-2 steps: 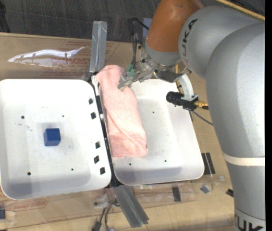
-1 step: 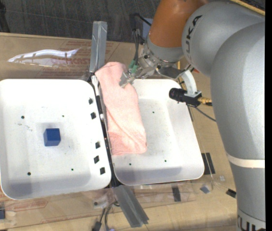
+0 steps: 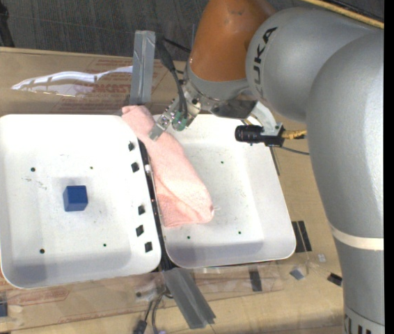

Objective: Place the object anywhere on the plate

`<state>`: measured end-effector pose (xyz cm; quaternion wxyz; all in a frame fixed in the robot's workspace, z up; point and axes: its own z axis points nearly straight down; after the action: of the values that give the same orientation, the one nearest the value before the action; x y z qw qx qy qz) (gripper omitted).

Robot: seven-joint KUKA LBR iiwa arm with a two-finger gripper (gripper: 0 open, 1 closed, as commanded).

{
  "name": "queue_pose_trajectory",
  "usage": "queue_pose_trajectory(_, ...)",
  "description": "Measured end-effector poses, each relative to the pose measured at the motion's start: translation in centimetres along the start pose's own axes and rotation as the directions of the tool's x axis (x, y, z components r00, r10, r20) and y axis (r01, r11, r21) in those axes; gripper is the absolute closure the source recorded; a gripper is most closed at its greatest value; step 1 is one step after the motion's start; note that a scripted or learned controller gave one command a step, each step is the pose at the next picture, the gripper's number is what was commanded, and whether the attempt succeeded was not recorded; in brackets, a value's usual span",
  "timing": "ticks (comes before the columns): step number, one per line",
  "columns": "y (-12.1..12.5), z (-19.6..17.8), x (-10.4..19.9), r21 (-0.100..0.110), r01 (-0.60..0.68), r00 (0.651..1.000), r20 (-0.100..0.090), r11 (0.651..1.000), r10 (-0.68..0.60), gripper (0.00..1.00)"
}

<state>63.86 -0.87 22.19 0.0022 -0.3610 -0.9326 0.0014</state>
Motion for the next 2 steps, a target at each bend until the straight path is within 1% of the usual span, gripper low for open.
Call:
queue_pose_trajectory(1,1.3,0.8,4.9,0.0,0.395,0.919,0.001,0.919,-0.395,1.0)
queue_pose_trajectory(2,2.6,-0.4,10.3,0.0,0.675,0.738,0.003,0.738,-0.675,1.0)
